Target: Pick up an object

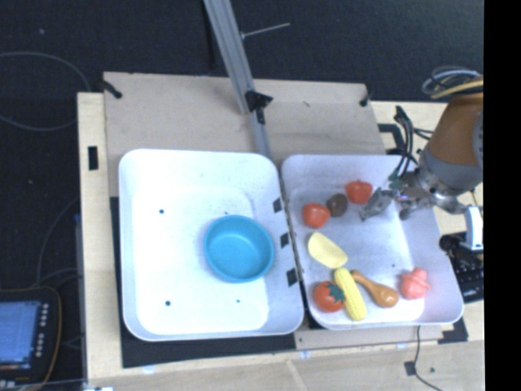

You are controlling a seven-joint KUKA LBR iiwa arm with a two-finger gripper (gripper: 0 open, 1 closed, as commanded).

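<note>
Closest to us, at the front of the right white bin [431,309], lie a red toy tomato with a green top [328,296], a yellow toy corn cob [351,293], a brown toy drumstick [376,289] and a small pink toy [414,283]. Just behind the corn cob sits a flat yellow toy [326,250]. Farther back from it are a red round toy [316,214], a small dark brown toy [337,204] and another red toy [358,191].

Far to the left of the corn cob, a blue plastic bowl [238,248] sits in the left white bin [163,177].

Above the back of the right bin hangs the grey arm's jaws [383,204], just right of the back red toy. I cannot tell if they are spread or pressed together, and nothing shows between them.

I think the arm is picking its toy now. To do it well, it should aim at one toy that sits alone, like the back red one, come straight down over its middle, and close gently so it does not roll away.
</note>
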